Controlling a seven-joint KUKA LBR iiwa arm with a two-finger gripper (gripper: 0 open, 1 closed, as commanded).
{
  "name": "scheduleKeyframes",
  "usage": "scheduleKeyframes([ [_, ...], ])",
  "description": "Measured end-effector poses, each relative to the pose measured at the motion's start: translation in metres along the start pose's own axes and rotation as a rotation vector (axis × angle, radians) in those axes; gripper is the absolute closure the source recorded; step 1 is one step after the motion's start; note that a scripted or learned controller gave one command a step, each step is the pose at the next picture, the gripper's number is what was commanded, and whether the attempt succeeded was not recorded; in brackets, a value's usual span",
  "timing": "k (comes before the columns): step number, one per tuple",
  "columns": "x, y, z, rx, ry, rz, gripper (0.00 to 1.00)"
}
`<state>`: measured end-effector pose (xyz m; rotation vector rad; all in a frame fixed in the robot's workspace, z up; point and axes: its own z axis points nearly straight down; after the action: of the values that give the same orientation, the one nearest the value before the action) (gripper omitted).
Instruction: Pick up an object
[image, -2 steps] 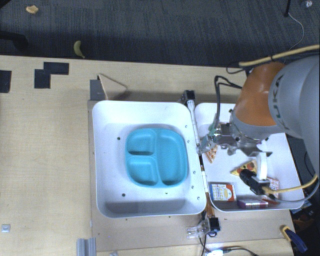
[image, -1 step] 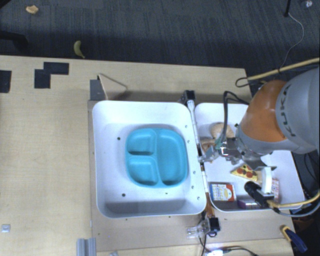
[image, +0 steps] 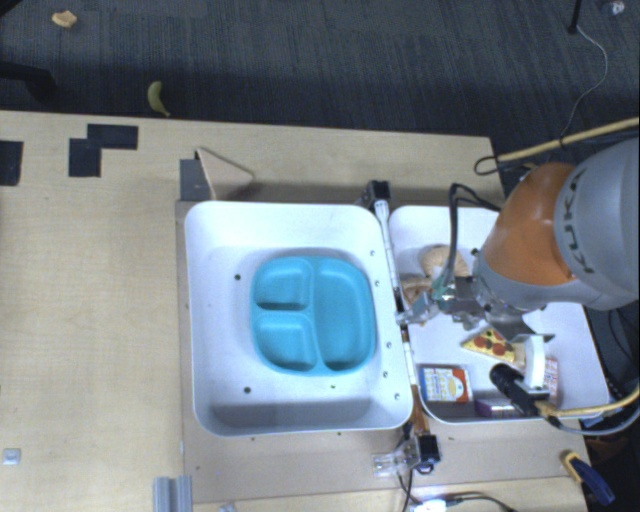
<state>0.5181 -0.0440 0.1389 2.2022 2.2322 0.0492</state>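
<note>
Gripper (image: 447, 298) sits low in the right bin (image: 572, 345), close to its left wall. You're at the reach step and the grasp isn't confirmed. Claw state: can't tell, the wrist blocks the view.

Pick candidates are all in that bin:
- Tan lump (image: 434, 258), just beyond the gripper.
- Pizza-slice toy (image: 488, 346), just beside it on the right.
- Small printed card (image: 445, 383), at the near edge.

The left bin (image: 215, 300) holds a blue divided plate (image: 312, 313), well apart.

My read on the next move: centre over one item and keep off the wall. Close, then lift straight up. Check that something actually comes up with it.
</note>
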Motion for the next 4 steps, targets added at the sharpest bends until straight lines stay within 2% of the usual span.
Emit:
scheduleKeyframes([
  [4, -0.0021, -0.0001, 0.0016, -0.001, 0.003, 0.0, 0.0],
])
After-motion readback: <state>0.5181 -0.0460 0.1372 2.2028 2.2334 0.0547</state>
